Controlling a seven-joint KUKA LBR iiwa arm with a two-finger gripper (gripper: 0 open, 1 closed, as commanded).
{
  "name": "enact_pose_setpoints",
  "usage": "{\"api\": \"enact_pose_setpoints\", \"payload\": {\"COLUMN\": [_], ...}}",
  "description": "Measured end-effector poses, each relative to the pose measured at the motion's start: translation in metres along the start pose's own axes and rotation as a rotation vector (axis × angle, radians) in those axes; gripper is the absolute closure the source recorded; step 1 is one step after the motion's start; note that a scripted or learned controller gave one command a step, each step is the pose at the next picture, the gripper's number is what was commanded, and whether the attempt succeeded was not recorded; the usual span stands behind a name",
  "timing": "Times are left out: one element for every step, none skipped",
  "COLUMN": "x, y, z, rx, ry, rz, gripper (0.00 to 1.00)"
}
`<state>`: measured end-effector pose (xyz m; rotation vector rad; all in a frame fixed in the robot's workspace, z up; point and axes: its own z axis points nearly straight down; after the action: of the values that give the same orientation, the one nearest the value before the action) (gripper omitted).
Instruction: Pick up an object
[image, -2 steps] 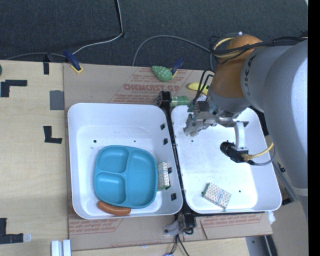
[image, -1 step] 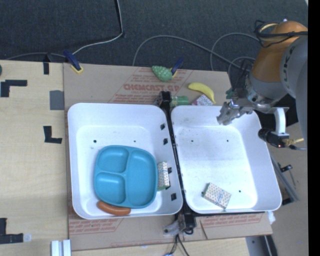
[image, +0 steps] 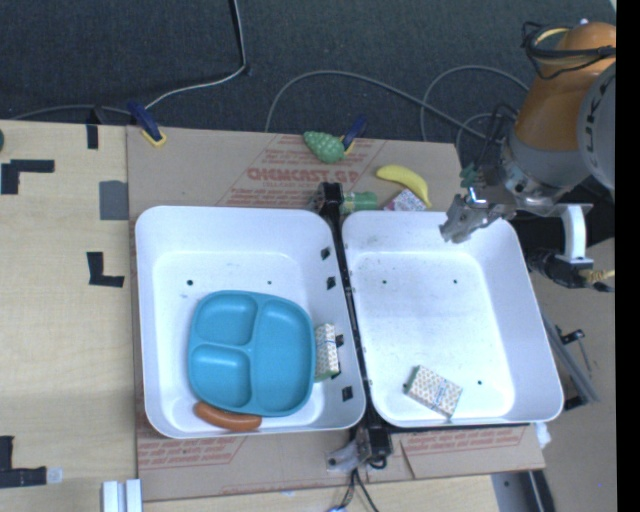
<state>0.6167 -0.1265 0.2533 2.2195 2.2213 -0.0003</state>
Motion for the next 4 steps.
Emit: {"api": "enact_pose_setpoints", "payload": {"x": [-0.001, -0.010, -0.088, -0.023], "y": [-0.013, -0.015, -0.040, -0.065], "z": [0.008, 0.006, -0.044, -0.015], "rx": [0.002, 0.002, 0.000, 0.003], "ry": [0.000, -0.001, -0.001, 0.002], "rz": [0.001, 0.001, 0.002, -0.001], "gripper": [1.00, 1.00, 1.00, 1.00]}}
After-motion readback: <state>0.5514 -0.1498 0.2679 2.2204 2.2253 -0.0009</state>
